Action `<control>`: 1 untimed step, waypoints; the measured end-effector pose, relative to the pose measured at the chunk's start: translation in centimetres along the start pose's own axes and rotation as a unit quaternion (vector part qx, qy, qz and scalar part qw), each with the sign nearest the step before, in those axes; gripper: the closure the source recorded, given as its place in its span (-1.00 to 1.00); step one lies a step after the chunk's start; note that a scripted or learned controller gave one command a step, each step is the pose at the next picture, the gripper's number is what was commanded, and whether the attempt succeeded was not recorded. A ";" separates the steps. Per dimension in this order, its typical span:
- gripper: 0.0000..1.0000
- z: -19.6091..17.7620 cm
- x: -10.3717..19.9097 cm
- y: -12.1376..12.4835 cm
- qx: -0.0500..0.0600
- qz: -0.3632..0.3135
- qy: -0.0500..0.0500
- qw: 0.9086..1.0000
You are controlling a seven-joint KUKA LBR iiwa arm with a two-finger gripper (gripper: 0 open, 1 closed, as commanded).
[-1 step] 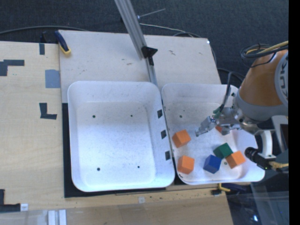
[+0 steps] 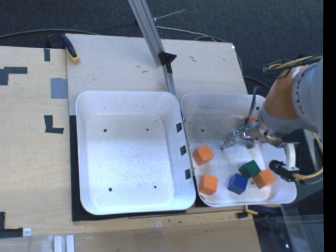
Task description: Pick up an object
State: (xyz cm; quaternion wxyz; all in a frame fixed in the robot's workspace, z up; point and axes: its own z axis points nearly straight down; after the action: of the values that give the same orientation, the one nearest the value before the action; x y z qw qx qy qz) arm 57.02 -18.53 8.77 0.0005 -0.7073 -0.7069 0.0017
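Orange cubes (image 2: 203,154), blue cube (image 2: 237,183), green cube (image 2: 250,168)

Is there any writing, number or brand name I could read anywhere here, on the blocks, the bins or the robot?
No text can be read here.
The blocks, such as the blue block, have plain faces.
The small black tabs on the left bin's wall are too small to show any writing.

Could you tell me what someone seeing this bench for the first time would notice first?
Most likely the bright blocks in the right bin: two orange cubes towards its left side, and a blue cube, a green cube and a third orange cube clustered near its front right corner. Next, the grey arm with its orange band reaching in from the right, its gripper over that bin.
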 end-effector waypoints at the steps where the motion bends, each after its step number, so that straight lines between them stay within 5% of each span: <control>1: -1.00 -0.5 -2.4 6.7 -0.003 -0.002 0.000 1.000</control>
State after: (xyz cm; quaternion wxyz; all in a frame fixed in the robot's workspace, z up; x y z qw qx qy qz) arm 63.71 -20.94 9.24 -0.0022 -0.7059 -0.7083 -0.0004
